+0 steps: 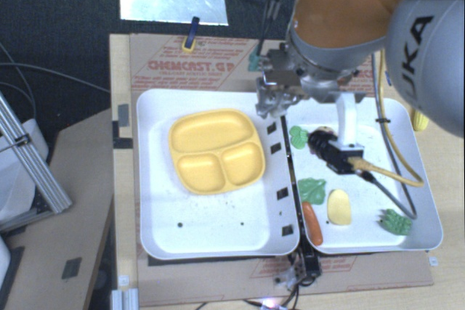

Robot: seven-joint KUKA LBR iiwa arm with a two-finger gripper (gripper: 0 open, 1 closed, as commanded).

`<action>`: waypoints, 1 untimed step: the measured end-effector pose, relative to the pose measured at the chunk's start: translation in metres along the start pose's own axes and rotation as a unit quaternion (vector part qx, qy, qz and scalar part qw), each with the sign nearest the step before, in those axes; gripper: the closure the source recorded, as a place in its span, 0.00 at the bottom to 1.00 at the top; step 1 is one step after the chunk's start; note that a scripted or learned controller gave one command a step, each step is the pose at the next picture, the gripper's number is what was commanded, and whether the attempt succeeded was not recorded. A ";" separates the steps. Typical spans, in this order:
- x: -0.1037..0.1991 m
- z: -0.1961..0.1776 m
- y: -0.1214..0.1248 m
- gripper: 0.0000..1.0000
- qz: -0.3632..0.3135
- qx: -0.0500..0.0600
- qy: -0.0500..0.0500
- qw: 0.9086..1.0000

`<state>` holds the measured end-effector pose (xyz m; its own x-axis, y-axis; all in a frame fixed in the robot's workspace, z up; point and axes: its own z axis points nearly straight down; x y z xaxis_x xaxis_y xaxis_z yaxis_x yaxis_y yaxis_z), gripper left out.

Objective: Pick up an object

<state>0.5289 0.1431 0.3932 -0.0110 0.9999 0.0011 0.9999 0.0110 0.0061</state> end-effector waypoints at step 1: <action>0.000 -0.011 0.001 1.00 -0.002 -0.001 0.000 1.000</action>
<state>0.5295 0.1434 0.4038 -0.0151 0.9999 0.0011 0.9999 0.0151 0.0076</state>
